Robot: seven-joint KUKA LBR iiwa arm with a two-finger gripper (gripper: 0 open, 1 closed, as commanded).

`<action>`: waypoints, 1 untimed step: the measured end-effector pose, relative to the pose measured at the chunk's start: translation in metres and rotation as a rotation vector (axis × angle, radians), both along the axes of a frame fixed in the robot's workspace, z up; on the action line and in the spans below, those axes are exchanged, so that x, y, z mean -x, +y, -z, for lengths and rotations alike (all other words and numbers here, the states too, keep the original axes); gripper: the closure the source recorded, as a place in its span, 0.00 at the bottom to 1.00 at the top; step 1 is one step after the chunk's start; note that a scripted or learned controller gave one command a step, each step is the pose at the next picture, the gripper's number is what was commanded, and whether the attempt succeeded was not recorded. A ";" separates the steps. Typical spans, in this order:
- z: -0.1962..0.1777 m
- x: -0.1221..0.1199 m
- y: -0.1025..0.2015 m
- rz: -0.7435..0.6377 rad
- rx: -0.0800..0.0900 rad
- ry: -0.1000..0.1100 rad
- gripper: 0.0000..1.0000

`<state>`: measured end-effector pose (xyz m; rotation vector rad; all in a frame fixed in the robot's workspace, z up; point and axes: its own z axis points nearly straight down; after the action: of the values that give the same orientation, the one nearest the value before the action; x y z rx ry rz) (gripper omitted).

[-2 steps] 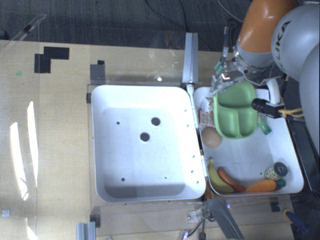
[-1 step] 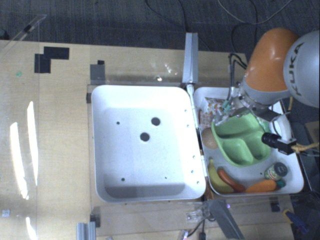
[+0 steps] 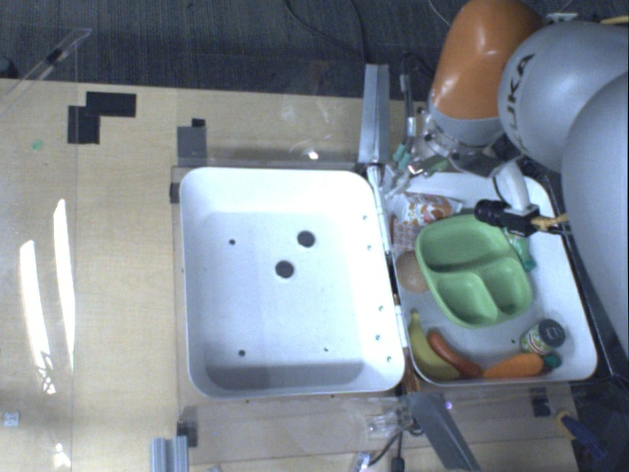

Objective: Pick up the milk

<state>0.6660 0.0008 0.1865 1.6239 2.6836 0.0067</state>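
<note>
My gripper (image 3: 401,177) reaches down at the far left corner of the right bin (image 3: 580,347), under the orange-banded wrist. A white object, likely the milk (image 3: 460,181), lies along the bin's far wall just right of the gripper and is partly covered by the wrist. A second white rounded shape (image 3: 511,179) shows farther right, against the arm. Nothing can be made out between the gripper's tips.
A green two-compartment dish (image 3: 474,269) fills the right bin's middle. A printed snack bag (image 3: 425,209) lies next to the gripper. A banana (image 3: 425,347), a sausage (image 3: 454,354), a carrot (image 3: 513,366) and a small jar (image 3: 543,336) line the near wall. The left bin (image 3: 197,264) adjoins.
</note>
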 end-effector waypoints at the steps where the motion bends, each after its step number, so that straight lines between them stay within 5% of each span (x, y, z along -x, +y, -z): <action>1: -0.137 -0.004 0.064 0.084 -0.001 -0.003 1.00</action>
<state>0.6697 0.0647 0.3234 1.7342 2.6108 0.0100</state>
